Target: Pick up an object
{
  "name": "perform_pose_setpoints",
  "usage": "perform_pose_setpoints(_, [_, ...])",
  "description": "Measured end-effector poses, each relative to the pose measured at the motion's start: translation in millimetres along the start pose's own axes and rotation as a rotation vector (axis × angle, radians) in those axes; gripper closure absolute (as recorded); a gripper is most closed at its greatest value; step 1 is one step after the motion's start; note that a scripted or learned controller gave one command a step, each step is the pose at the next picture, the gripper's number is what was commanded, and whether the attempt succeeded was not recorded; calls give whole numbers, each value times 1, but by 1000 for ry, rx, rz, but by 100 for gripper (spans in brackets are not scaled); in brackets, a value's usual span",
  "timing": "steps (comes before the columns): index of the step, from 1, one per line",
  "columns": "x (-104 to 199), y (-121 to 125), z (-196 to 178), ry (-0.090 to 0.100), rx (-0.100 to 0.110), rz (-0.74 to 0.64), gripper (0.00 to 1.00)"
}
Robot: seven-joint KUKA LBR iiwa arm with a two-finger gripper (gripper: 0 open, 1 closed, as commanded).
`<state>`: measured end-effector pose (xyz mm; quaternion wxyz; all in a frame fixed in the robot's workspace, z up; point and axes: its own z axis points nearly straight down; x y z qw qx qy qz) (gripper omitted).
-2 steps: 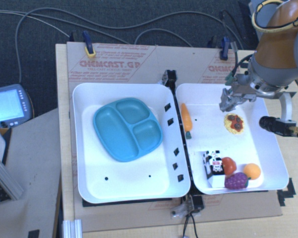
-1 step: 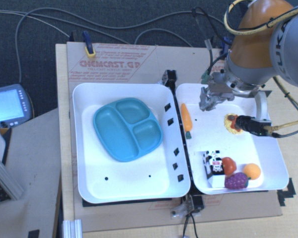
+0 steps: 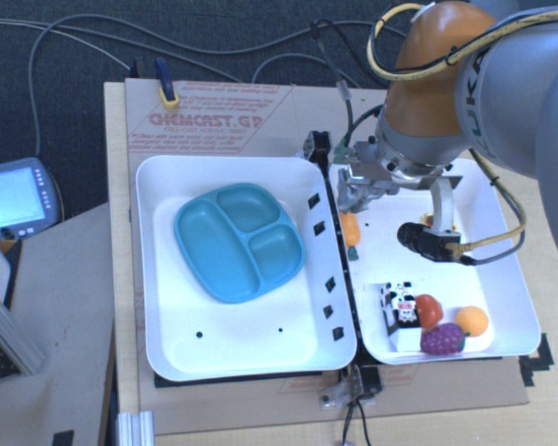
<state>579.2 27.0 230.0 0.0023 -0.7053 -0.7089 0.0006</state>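
Observation:
My gripper (image 3: 352, 196) hangs over the left edge of the right bin (image 3: 502, 240), close to the divider between the bins. Just below it lies a small orange object (image 3: 351, 229), partly hidden by the gripper body; whether it is held I cannot make out. At the front of the right bin sits a cluster: a black-and-white toy (image 3: 400, 305), a red piece (image 3: 429, 309), an orange ball (image 3: 471, 321) and a purple bunch of grapes (image 3: 444, 339).
A blue divided plate (image 3: 239, 241) lies in the left bin (image 3: 167, 323). A black fitting with a yellow cable (image 3: 428, 240) hangs from the arm over the right bin. Cables run behind the bench, and a grey pendant (image 3: 14, 198) stands far left.

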Motion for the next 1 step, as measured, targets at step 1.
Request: perform_pose_setpoints(1, [60, -8, 8, -1, 0, -1, 100])
